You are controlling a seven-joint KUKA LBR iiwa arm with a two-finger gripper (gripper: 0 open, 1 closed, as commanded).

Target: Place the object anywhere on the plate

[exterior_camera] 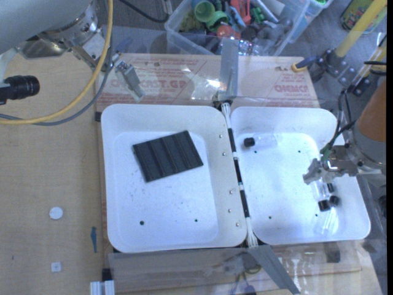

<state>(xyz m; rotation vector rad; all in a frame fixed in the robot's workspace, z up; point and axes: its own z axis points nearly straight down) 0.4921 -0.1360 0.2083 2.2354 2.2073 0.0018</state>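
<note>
The plate (168,155) is a dark, ribbed, rectangular slab lying flat in the left bin (123,226), slightly rotated. A small black object (249,142) rests near the back left of the right bin (288,226), with a faint clear piece beside it. My gripper (327,200) hangs low over the right side of the right bin, well to the right of and nearer than the black object, and far from the plate. I see nothing held in it.
A raised divider (236,171) runs between the two bins. Behind them lie a cardboard sheet (184,82) and a clear tub of colourful toys (245,11). A yellow cable (92,85) crosses the bench at the left.
</note>
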